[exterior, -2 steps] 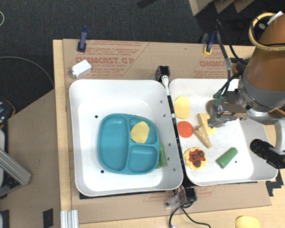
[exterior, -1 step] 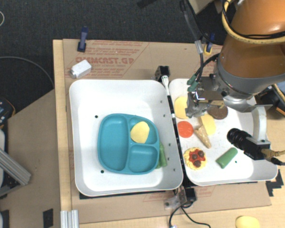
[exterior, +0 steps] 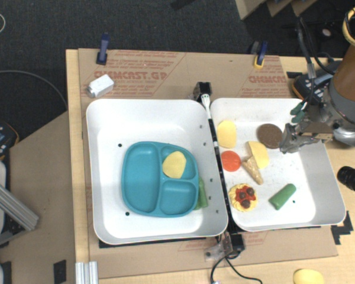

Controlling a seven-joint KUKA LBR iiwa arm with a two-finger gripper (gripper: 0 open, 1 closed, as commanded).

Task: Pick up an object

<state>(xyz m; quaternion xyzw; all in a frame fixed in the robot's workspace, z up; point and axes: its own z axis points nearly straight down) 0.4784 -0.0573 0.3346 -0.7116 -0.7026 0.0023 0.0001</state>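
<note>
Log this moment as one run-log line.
task: pick up an object | gripper: above right bin, beside brown disc | grasp: none seen | left bin: teal tray with yellow piece

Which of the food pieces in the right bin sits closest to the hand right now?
The brown round piece, just left of the hand. The yellow wedge, red disc and green piece lie farther off.

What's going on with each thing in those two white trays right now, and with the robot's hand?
Blue plate: flat in left bin, holding a yellow piece.
Brown disc: in right bin, beside the gripper.
Cheese wedge: lying loose.
Red disc: lying loose.
Green piece: lying loose, slanted.
Small pizza: flat near the front rim.
Gripper: low over right bin, nothing visibly held.
</note>
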